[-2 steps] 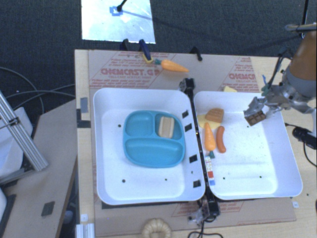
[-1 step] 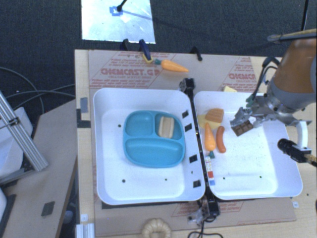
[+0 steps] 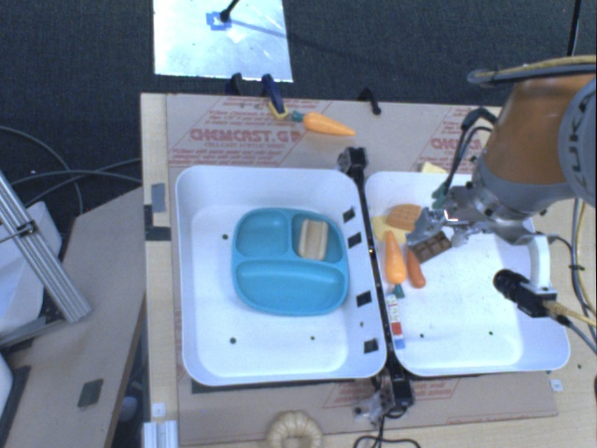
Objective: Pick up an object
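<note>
In the right bin [image 3: 485, 343], my gripper [image 3: 437, 228] hangs low over the bin's left part, just above a dark brown ridged block [image 3: 431, 247]. Whether it grips the block is hidden by the wrist. Left of the block lie an orange carrot [image 3: 395, 259] and a shorter red-orange piece [image 3: 415, 273]. A tan round biscuit [image 3: 403, 217] rests just behind them. A yellow piece [image 3: 431, 168] peeks out at the bin's far edge.
The left bin [image 3: 215, 343] holds a blue divided plate [image 3: 280, 278] with a tan slice [image 3: 312, 239] in its upper right compartment. Another carrot [image 3: 323, 124] lies on the cardboard behind the bins. The arm's black side fitting [image 3: 522, 292] overhangs the right bin.
</note>
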`<state>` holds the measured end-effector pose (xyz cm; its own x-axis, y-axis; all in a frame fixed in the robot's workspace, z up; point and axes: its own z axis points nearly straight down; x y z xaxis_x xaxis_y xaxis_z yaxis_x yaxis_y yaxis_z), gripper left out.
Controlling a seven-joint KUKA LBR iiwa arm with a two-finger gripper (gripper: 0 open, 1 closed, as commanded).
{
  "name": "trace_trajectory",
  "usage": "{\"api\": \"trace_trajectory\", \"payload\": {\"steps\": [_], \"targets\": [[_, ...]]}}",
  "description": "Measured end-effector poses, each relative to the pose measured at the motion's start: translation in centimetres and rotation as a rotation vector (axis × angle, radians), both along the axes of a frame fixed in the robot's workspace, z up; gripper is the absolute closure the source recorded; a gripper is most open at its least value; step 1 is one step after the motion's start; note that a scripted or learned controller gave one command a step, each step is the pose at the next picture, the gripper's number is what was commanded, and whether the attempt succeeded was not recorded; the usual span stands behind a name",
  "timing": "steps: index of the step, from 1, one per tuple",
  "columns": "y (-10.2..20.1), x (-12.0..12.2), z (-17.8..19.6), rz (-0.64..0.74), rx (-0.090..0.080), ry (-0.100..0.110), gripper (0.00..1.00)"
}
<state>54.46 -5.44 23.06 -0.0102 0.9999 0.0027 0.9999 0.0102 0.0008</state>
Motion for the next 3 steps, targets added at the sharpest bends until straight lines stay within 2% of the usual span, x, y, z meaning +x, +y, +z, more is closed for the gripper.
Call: {"api": "trace_trajectory", "payload": {"steps": [1,2,3], "targets": [[4.4,-2.3,-1.3,-0.002,-0.001,0.003,1.00],[7.9,-3.7,-1.7,-0.002,-0.002,0.002,1.00],[7.7,-3.4,-1.6,-0.008,-0.002,-0.001,1.00]]}}
